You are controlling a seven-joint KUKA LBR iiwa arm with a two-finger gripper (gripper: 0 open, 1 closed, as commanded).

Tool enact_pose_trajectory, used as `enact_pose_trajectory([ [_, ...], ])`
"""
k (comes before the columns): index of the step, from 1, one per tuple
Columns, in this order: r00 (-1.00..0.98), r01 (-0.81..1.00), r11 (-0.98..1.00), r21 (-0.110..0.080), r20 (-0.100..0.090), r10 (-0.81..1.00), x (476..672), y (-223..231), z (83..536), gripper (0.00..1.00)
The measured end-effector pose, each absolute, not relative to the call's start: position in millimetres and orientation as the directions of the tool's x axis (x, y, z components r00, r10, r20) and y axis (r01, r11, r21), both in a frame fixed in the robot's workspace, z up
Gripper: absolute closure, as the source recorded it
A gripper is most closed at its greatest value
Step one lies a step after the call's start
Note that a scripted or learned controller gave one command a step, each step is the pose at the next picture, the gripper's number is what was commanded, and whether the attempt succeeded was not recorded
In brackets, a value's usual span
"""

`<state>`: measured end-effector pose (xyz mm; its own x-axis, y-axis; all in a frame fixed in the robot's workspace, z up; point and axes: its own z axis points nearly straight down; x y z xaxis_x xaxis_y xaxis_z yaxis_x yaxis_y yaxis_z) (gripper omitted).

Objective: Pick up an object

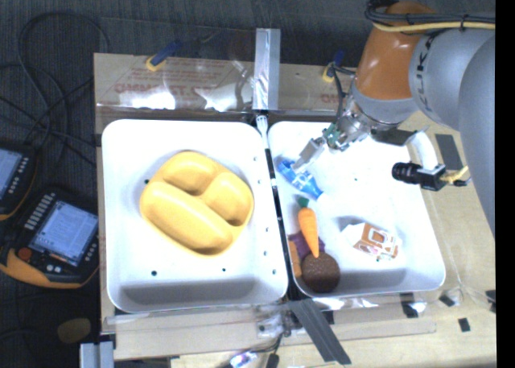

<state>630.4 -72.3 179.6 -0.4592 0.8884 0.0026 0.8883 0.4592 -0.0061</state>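
The right bin [418,197] holds several small things. A blue packet [298,179] lies by its left wall, and an orange carrot [307,228] lies just below it. A purple piece [295,245] sits beside the carrot. A brown ball [320,271] rests in the front left corner. A white and orange packet [375,241] lies toward the front middle. My gripper [308,155] reaches down and left from the orange-banded wrist [390,52]. Its tip is right at the blue packet's upper end.
A large yellow bun-shaped object [197,201] takes up the middle of the left bin [121,262]. A metal divider [267,76] stands behind the bins. Tablets and cables [48,229] lie off the bench at left.
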Motion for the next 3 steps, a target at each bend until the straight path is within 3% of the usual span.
enact_pose_trajectory([
  [1,-0.616,0.788,0.616,0.005,-0.003,0.788,618.1,-106,88,0.0],
  [2,-0.615,0.789,0.615,0.007,-0.001,0.789,618.8,-106,95,1.0],
  [3,-0.473,0.881,0.473,-0.007,0.002,0.881,651.3,-48,180,1.0],
])
